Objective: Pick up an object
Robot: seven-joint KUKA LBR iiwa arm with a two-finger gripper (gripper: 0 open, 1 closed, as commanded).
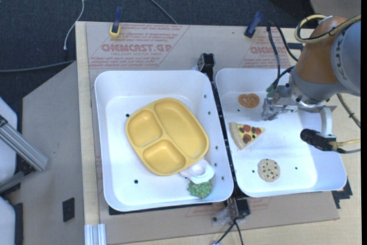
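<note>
The right bin point(298, 178) holds a brown pretzel point(249, 101) at its back left, a pizza slice point(246, 133) in the middle left and a chocolate-chip cookie point(268, 170) near the front. My gripper point(270, 110) hangs low over this bin, just right of the pretzel and above the pizza slice's far corner. Nothing shows between its fingertips. The arm's grey body and orange band point(318, 60) cover the bin's back right part.
The left bin point(114, 94) carries a yellow three-compartment tray point(166, 135). A white egg-like piece point(197, 170) and a green broccoli piece point(200, 188) lie at that tray's front edge. Black cables run along the right bin's right side.
</note>
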